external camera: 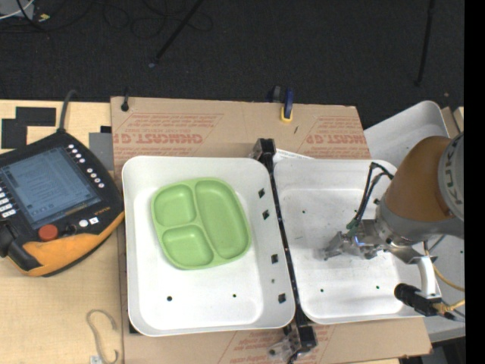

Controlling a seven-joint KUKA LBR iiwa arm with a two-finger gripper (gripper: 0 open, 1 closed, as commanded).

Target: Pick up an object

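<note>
A light green divided plate (pixel 201 224) with three compartments lies flat in the left white bin (pixel 144 294), a little left of its middle. My gripper (pixel 336 247) is low in the right white bin (pixel 318 196), near its middle, with its tip pointing left toward the divider. The grey wrist and orange band (pixel 420 188) rise behind it to the right. I see nothing held at the gripper's tip. The green plate is far to the gripper's left, across the divider.
A black divider rail (pixel 277 233) runs between the two bins. A teach pendant (pixel 49 203) with an orange body rests on the bench at the left. Cardboard (pixel 189 131) lies under the bins, with a blue and yellow clamp (pixel 286 106) at its back edge.
</note>
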